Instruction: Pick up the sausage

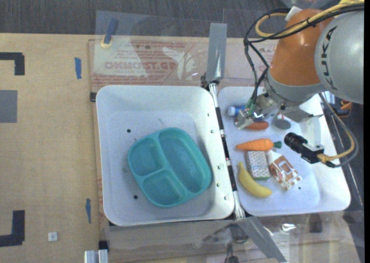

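The sausage (pixel 258 125) is a short red-orange piece lying near the back left of the right bin (pixel 335 195). My gripper (pixel 247 118) is down in that bin, right over the sausage's left end and touching or nearly touching it. The grey arm with its orange band (pixel 298 48) hangs above and hides the bin's back right part. Whether the sausage is actually gripped cannot be made out.
Just in front of the sausage lie a carrot (pixel 256 145), a wafer block (pixel 258 164), a banana (pixel 252 181) and a small printed box (pixel 284 173). A small blue-and-white item (pixel 232 110) sits behind the gripper. The left bin (pixel 110 111) holds a teal divided tray (pixel 168 166). A black fitting (pixel 300 144) on a yellow cable hangs over the right bin.
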Robot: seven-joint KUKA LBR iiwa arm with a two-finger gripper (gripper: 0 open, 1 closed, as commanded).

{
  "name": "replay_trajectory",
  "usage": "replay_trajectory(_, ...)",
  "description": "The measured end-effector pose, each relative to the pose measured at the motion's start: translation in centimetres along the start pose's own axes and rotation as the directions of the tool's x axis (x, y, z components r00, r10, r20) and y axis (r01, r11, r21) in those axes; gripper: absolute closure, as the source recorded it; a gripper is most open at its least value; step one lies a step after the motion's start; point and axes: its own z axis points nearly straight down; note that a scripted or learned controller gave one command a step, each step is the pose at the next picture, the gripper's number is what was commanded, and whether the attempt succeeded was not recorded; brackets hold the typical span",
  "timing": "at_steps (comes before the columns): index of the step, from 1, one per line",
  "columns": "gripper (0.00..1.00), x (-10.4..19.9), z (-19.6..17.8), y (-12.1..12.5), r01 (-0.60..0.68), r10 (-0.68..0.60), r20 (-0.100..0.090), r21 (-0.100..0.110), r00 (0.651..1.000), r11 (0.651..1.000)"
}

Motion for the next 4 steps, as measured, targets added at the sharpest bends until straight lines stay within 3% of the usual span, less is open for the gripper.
replay_trajectory(1, 1.00, -0.5, -11.5, 8.3, 0.036, -0.036, 0.001, -0.001, 0.999, 0.999)
replay_trajectory(2, 1.00, 1.4, -2.3, 0.1, -0.109, 0.109, -0.001, 0.004, 0.994, 0.994)
replay_trajectory(3, 1.00, 0.6, 0.0, 8.3, -0.368, 0.368, 0.001, 0.002, 0.930, 0.930)
replay_trajectory(4, 1.00, -3.6, -8.9, 2.7, -0.306, 0.306, 0.000, 0.002, 0.952, 0.952)
